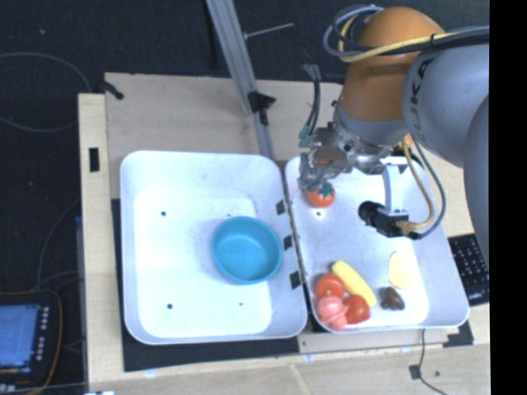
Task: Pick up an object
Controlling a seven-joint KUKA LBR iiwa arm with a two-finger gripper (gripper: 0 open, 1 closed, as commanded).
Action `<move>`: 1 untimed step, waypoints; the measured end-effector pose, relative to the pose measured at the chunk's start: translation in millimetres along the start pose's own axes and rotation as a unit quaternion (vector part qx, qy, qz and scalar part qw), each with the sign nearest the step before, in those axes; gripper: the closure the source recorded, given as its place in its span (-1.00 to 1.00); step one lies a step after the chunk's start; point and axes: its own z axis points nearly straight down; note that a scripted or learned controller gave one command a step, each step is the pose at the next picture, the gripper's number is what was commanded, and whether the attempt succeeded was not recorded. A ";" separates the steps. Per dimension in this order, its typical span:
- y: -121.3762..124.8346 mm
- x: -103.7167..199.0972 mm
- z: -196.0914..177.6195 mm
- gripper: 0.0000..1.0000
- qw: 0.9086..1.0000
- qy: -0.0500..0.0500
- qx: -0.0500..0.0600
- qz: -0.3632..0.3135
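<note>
I see the end effector in the upper middle of the frame, low over the far left corner of the right bin. Directly under its tip lies a small red tomato with a bit of green on top — it seems to touch the fingers, but I cannot tell if they are spread or pressed together, and I cannot say that the tomato is between them. The tomato is round, so I find no long axis; its green part looks toward the upper side of the frame, toward the end effector.

In the lower part of the same bin I count more things, close together: one yellow banana, with its long axis going from the upper left to the lower right; two red round pieces just beside it, one on the left and one lower right; one pink piece touching them at the bin's near edge; one small dark brown object to the right; and one pale yellow piece just above it. They are all well apart from the end effector.

The left bin holds one blue bowl, upright, near its right wall. So there are two bins on the counter.
</note>
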 end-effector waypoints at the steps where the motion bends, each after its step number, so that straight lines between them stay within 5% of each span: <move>1: -18.0 52.8 -3.9 1.00 1.000 0.000 0.001 -0.001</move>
